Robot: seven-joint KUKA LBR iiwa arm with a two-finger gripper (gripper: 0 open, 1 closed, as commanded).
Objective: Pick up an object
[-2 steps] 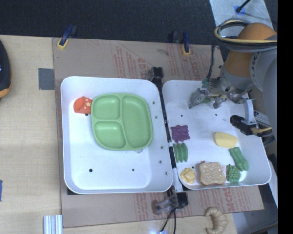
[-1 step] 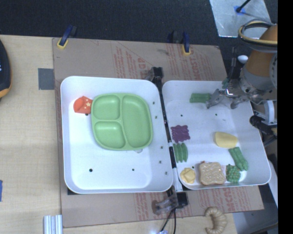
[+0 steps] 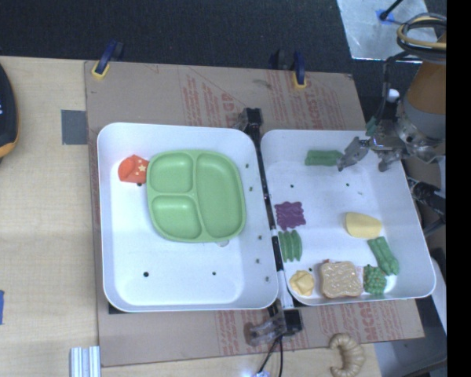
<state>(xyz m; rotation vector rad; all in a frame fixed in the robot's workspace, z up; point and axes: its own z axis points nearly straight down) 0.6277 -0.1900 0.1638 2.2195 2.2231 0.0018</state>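
My feed shows a light wooden bench with a sheet of brown cardboard (image 3: 220, 93) clamped over it, and two shallow white bins side by side on the cardboard. The left bin (image 3: 125, 265) holds a green three-compartment plate (image 3: 196, 195) with a red toy piece (image 3: 132, 169) touching its left edge.

The right bin (image 3: 408, 210) carries the loose toy food. The gripper (image 3: 369, 154) sits over that bin's far right corner, reaching in from the right, and I see its two fingers spread wide with nothing between them. A flat dark green piece (image 3: 323, 159) lies just beside the left fingertip, the nearest thing to it. Well apart from the gripper, towards me, lie a purple grape cluster (image 3: 290, 214), a green pea pod (image 3: 290, 245) just below the grapes, and a yellow lump (image 3: 363, 225) near the right wall. Along the near wall sit a small yellow piece (image 3: 302, 282), a slice of toast (image 3: 340, 279) touching it, a broccoli floret (image 3: 373, 279) and a green bean pod (image 3: 383, 254).

The arm's upper part is cut off at the right. I cannot make out whether the fingertips touch the bin floor.
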